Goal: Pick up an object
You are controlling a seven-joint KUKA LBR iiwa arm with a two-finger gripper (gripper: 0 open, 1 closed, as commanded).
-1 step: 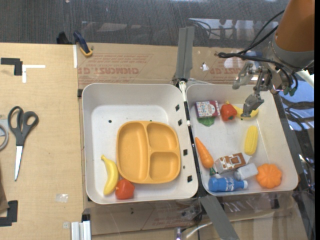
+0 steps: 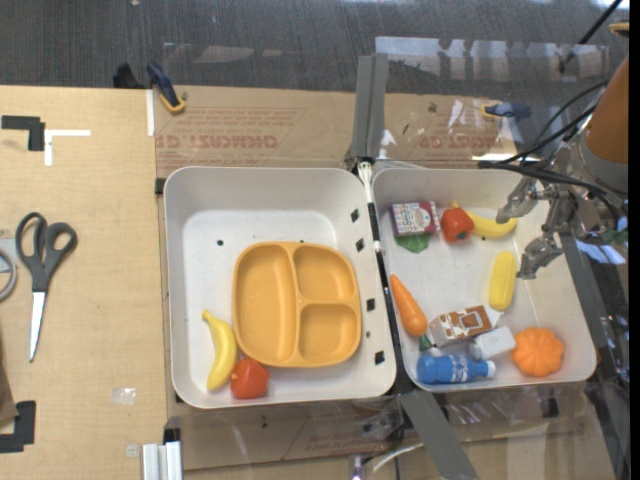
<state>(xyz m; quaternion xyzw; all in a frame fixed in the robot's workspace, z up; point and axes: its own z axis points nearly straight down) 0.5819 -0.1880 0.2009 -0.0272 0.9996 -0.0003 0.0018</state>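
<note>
Blue bottle (image 2: 455, 370) lies at right bin (image 2: 580, 313) front wall, white carton (image 2: 462, 325) just behind | jaws of gripper (image 2: 528, 230) spread wide, holding nothing, poised over yellow corn (image 2: 502, 279) and banana (image 2: 493, 226) | arm (image 2: 605, 133) enters from right | carton print unreadable.

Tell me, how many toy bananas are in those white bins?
2. One banana lies in the left bin, beside the yellow tray. The other banana lies at the right bin's far side, next to the robot's hand.
</note>
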